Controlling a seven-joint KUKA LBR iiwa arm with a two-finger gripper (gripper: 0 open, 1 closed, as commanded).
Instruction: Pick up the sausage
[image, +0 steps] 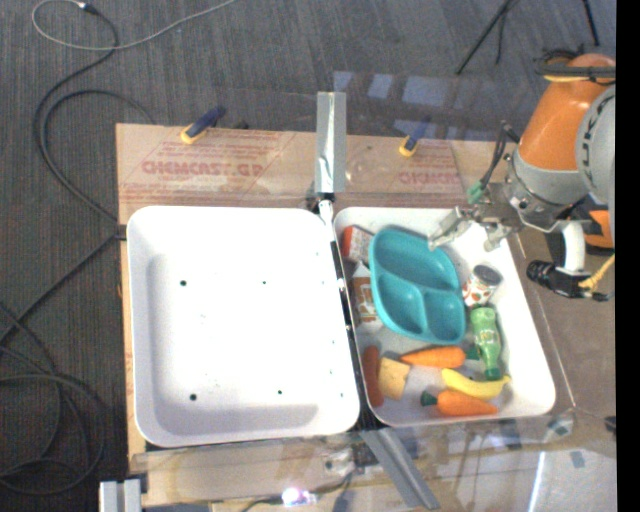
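Spread apart with nothing between its metal fingers, my claw (466, 238) hangs over the far right corner of the right bin (540, 385), a shallow white tray with rounded corners.

At that bin's near edge lies an orange carrot (465, 404) with a dark green tip, and just beyond it a curved yellow banana (472, 383). Left of them sits a tan, blocky wedge (395, 378). Touching the wedge's left side is the sausage (372, 373), a short reddish-brown cylinder lying lengthwise along the bin's left wall, in the near left corner. It is well apart from my claw, diagonally across the bin, nearer and to the left.

A second carrot (436, 356) lies a little farther back, and right of it stands a translucent green bottle (485, 335). The middle of the bin holds a teal divided plate (417, 283), smooth plastic, tilted, with its compartments bare. A small round cup (483, 283) sits at its right edge, just nearer than my claw. Between the plate and the left wall are a brown packet (363, 300) and, farther back, a red item (348, 243) I cannot name.

The left bin (240, 320) is the same smooth white plastic, marked by a few dark specks. Both bins rest on a brown board with red lettering that covers the desk (230, 160), with a yellow and blue clamp (201, 125) at its far edge.
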